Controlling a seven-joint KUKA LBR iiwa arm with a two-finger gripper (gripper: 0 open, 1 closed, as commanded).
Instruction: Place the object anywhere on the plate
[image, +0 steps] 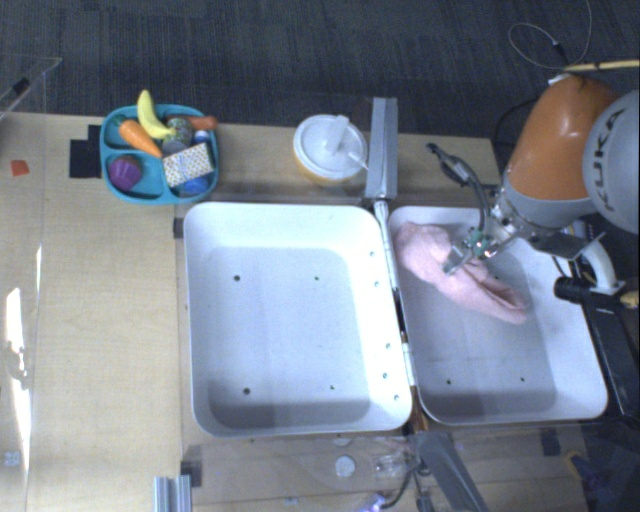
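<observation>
Starting at the far left, you've got a strip of clear plastic sheet (25, 330) lying over the wooden bench (100, 300), with a small red tag (18, 168) near the upper left edge. A bit further right, in the upper left of the frame, sits the blue divided plate (112, 188), already crowded with a banana (151, 115), a carrot (138, 137), a purple piece (125, 172) and a speckled block (190, 162), and a black square (86, 157) lies just beside its left rim. Moving along the top, there's a yellow bowl with a white lid (330, 148) right next to a grey metal post (380, 150) that stands above the seam between the bins. The left bin (290, 320) takes up the middle of the frame. Then the right bin (510, 370), and that's where your object is: a pink, soft-looking lump (440, 260) lying in the upper left part of that bin, stretched on a slant toward its middle, well apart from the plate. The gripper (478, 245) is right over the lump's upper right side, touching or just above it, but honestly you can't tell if it's gripping anything, it's too small and blurry. Above it at the upper right is the arm's orange band (555, 130).
</observation>
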